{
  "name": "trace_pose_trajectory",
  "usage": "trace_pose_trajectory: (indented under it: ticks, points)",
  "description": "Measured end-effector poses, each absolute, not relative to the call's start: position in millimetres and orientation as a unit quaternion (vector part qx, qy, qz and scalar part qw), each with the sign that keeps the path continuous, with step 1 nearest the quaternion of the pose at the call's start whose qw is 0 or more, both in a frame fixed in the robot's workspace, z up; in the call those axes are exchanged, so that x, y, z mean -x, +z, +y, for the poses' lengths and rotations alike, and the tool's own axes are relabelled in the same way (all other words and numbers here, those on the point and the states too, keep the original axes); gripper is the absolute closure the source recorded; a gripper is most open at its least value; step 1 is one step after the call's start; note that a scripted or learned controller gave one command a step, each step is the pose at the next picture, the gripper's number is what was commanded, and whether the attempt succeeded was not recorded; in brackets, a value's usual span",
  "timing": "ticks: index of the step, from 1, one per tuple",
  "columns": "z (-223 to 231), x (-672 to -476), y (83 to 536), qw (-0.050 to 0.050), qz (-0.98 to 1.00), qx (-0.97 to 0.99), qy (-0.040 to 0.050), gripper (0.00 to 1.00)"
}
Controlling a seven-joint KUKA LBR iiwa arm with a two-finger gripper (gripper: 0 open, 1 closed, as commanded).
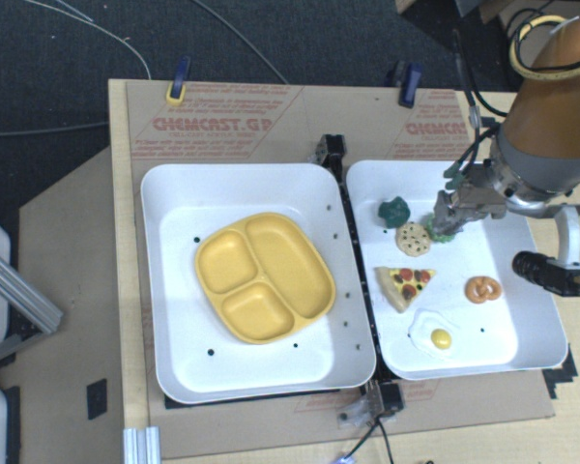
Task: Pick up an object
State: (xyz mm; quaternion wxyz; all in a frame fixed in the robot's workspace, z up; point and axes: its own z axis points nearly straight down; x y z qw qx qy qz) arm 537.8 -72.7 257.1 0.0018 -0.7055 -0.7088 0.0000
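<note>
Nearest the camera, in the right bin (536, 351), a toy fried egg (435, 335) is lying close to the front wall, with a pizza slice (404, 285) just behind it to the left and a small pretzel (481, 289) sitting further right — all three are loose on the white floor and well spread, so any of them could be taken without nudging a neighbour. The left bin (164, 259) is carrying only a yellow divided tray (264, 276), turned at a slant in its middle, and it is playing no part in a pick. Further back in the right bin a round cookie (414, 239) is resting just beside the gripper (447, 226), and a dark green piece, perhaps broccoli (394, 211), is lying behind it to the left. The gripper is reaching down at the bin floor right of the cookie, something green showing at its tip; whether that is a toy or part of the tool is hard to judge, and whether the pincer is spread or closed — cannot be told from this slant. The arm (546, 114) is leaning in from the far right, probably placed to come down on that back cluster.
</note>
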Motion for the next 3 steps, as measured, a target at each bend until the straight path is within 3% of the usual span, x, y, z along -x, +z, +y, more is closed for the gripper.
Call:
trace_pose_trajectory:
  ticks: [1,2,3]
  points:
    - [-26,-519.6,242,0.002,-0.708,0.706,0.0007,1.00]
    - [22,-516.9,242,0.002,-0.709,0.705,0.0001,1.00]
    - [67,-496.7,236,0.002,-0.709,0.705,0.0008,1.00]
